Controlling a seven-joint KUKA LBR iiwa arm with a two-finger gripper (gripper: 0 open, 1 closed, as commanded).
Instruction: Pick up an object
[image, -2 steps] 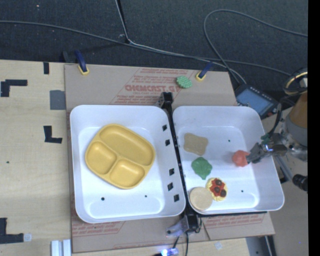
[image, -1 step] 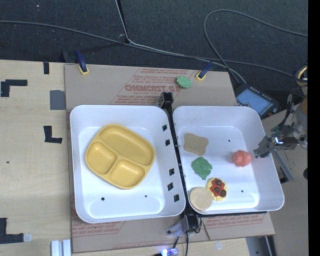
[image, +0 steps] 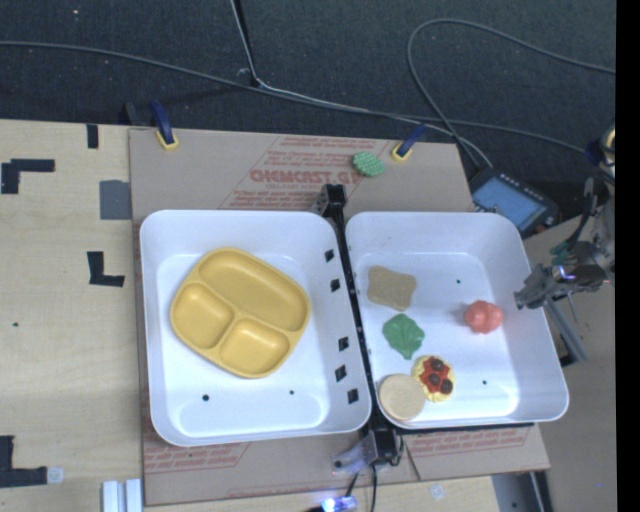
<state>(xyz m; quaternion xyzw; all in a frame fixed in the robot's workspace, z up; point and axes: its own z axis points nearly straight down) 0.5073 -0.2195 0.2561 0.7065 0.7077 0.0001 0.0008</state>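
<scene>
Toy food sits in the right bin (image: 500, 240), and any piece could be the one to pick up. A tan piece like a slice of bread (image: 391, 287) lies toward the far left of that bin. A green leafy piece (image: 403, 334) lies just nearer than the bread, close to the middle. A red piece like a small tomato (image: 483, 316) lies to the right of the green one, well apart from it. At the near side, a round pale cookie-like piece (image: 401, 397) touches a yellow piece with red and dark spots (image: 436, 378), which looks like a little pizza. The left bin (image: 160, 240) holds a yellow plate with three sections (image: 239, 311), tilted a bit in the view. A small green bumpy thing (image: 368, 164) lies on the brown cardboard (image: 200, 170) beyond the bins, near a yellow and blue clamp (image: 406, 146). Another clamp (image: 162, 130) grips the far left corner of the cardboard. The gripper (image: 545, 285) is at the right edge of the right bin, outside the rim, well apart from the food. It is dark and blurry, so I cannot tell how its jaws stand.
</scene>
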